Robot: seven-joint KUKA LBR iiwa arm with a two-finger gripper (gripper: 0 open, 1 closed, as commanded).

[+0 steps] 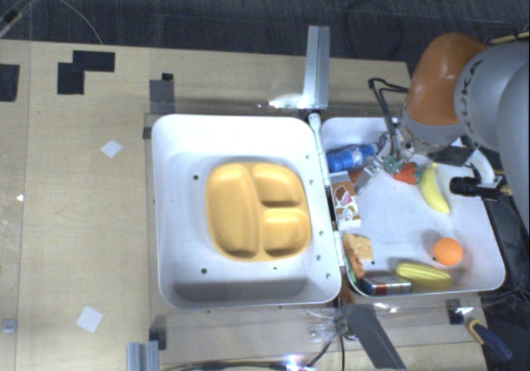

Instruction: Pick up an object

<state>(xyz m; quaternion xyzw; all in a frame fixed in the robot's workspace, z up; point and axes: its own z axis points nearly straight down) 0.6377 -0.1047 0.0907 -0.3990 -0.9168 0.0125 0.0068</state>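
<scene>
Wooden bench, two white bins side by side; arm enters from the right of the frame.

Camera view: we find the gripper (389,158) low over the upper left of the right bin (480,278), close to a small red object (405,174) and a blue bottle (349,156); whether it is apart or together we cannot tell. We judge the red piece light and small, best pinched across its width, and the bottle smooth, liable to roll. Count in that bin: two yellow bananas (434,188), one orange ball (448,251), one bottle, one red piece, some small packets (345,205) along the left wall. Left bin (178,278): one yellow divided tray (257,209).
</scene>
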